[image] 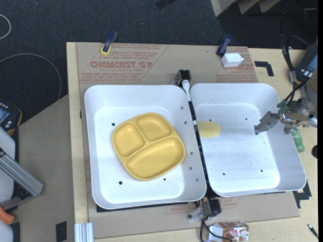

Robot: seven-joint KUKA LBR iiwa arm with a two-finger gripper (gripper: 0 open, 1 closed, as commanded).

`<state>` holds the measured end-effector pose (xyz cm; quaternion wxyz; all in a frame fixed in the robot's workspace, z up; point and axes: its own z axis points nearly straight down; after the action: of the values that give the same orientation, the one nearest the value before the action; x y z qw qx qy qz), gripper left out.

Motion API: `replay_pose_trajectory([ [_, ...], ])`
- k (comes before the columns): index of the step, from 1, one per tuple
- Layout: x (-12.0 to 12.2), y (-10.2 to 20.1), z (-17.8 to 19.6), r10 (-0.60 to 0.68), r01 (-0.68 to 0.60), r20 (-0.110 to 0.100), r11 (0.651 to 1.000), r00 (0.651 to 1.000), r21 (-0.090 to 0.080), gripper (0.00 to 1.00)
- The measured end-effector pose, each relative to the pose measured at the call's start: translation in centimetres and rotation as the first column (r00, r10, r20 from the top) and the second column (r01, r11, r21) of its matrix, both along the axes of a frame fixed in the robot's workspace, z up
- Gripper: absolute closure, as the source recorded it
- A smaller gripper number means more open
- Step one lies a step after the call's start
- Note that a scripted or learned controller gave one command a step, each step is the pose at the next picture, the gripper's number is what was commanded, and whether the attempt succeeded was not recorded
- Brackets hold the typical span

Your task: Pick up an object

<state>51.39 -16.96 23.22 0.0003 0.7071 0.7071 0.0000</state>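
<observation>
**Pincer over the right bin, pale yellow piece off at nine o'clock**

Nearest the camera, the front rims of the two white bins sit side by side on the bench, clipped together along their shared edge so neither slides when I press down.

In the left bin [96,135] a yellow divided plate [148,146] lies flat, three compartments up, near the middle.

In the right bin [262,178] a small pale yellow piece [209,129] rests against the left wall, just beside the shared edge.

My pincer [264,125] hangs at the right bin's three o'clock side. It carries nothing that I can see; how wide it stands I cannot tell. The piece lies well apart from it, toward nine o'clock, with bare bin floor between. I judge it the closer target.
</observation>
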Motion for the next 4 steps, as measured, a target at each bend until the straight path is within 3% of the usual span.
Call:
replay_pose_trajectory([
  [1,-2.8,7.9,5.7,0.009,-0.009,0.005,1.000,1.000,0.002,0.00],
  [2,-1.1,11.9,30.9,0.005,-0.005,0.022,1.000,1.000,-0.001,0.00],
  [3,-1.1,11.8,31.1,0.002,-0.002,0.005,1.000,1.000,-0.002,1.00],
  [4,-3.7,11.9,17.0,-0.002,0.002,-0.017,1.000,1.000,0.001,1.00],
])
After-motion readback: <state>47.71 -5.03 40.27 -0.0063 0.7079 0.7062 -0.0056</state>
